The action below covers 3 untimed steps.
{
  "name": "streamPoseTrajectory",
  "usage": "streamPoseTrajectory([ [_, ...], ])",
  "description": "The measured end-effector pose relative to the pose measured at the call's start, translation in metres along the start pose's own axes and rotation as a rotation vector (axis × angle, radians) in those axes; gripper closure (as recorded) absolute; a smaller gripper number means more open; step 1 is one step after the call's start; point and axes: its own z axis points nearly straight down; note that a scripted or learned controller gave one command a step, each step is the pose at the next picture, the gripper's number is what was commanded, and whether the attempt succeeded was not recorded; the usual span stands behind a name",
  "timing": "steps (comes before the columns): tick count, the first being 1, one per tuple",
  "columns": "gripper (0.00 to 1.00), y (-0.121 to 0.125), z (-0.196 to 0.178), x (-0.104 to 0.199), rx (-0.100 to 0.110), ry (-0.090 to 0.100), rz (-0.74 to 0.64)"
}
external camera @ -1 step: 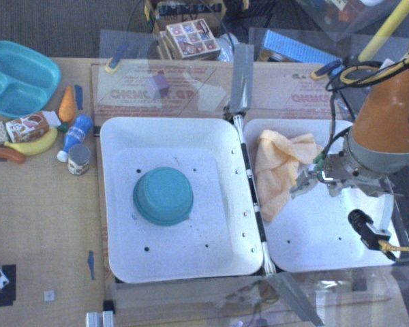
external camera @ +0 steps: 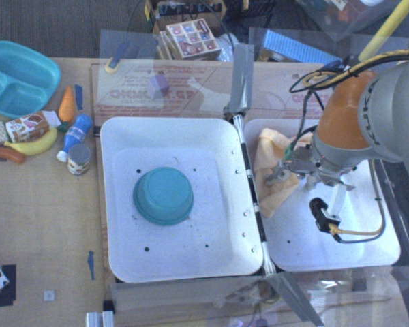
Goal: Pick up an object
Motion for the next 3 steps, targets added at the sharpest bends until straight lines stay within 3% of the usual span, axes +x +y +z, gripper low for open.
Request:
streamPoseTrajectory([
  [1, 0.0, 0.04, 0.001, 0.004, -0.001, -0.002, -0.157],
  [2, 1.0, 0.042, -0.008, 0.004, -0.002, 0.0, -0.156],
  [3, 1.0, 0.081, -0.093, 0.04, 0.009, -0.002, -0.451],
])
